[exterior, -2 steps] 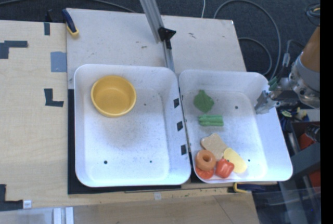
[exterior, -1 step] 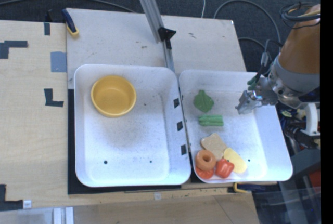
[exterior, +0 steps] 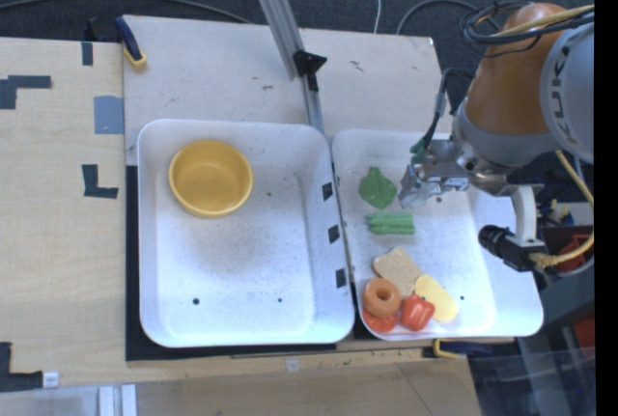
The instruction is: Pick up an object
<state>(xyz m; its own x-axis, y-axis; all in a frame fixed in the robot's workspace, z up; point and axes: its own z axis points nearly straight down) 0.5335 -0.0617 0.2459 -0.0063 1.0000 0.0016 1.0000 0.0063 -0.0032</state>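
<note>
The claw (exterior: 417, 189) hangs low in the right bin (exterior: 502, 308); how far it is parted I cannot tell, and nothing shows in its grip. The green bean pod (exterior: 391, 224) lies just below-left of it, its long axis crosswise; the leafy green piece (exterior: 377, 187) sits just left of the claw.

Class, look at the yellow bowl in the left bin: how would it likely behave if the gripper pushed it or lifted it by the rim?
The yellow bowl sits upright on a broad base, so a push would probably slide it, not tip it. It looks like thin plastic, likely light and stiff. Its smooth rim may slip from a pinch.
</note>
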